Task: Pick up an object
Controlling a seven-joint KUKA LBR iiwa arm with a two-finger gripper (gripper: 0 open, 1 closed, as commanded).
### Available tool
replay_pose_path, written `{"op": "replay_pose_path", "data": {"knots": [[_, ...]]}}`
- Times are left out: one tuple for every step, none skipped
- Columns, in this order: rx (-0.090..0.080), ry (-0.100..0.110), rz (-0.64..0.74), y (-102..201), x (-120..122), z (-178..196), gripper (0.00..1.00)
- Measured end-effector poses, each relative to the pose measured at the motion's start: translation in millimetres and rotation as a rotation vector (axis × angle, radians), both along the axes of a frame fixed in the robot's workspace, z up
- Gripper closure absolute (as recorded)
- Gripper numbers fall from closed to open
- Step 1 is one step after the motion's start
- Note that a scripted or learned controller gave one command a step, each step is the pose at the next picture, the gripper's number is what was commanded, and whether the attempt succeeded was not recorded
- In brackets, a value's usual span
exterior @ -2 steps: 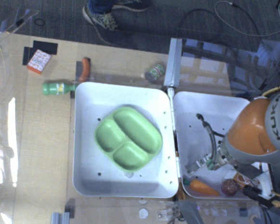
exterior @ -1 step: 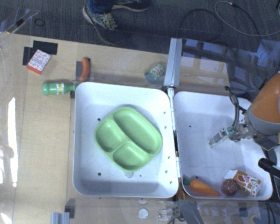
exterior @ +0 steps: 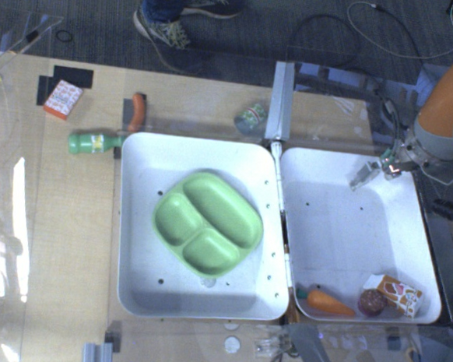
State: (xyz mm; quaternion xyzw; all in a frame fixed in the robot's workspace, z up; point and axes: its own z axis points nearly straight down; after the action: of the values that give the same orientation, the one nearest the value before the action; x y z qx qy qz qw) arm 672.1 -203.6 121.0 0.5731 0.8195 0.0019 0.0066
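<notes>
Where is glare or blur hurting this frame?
Camera view: bright glare streaks cross the clear sheet at left; the gripper looks soft and small, so its state is unreadable; the green tray and carrot are evenly lit and sharp.

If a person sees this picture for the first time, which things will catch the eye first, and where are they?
The green divided plate lies in the middle of the left bin. In the right bin, a carrot, a dark round fruit and a small carton sit along the near edge. The arm's orange band stands out at upper right, above that bin's far corner.
</notes>
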Motion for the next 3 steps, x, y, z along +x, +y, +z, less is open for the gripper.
{"op": "replay_pose_path", "data": {"knots": [[0.007,0.003,-0.310,82,-67,-33,0.00],[0.007,0.007,-0.240,96,-164,-27,0.00],[0.005,-0.001,-0.221,-1,-180,-32,0.00]]}}
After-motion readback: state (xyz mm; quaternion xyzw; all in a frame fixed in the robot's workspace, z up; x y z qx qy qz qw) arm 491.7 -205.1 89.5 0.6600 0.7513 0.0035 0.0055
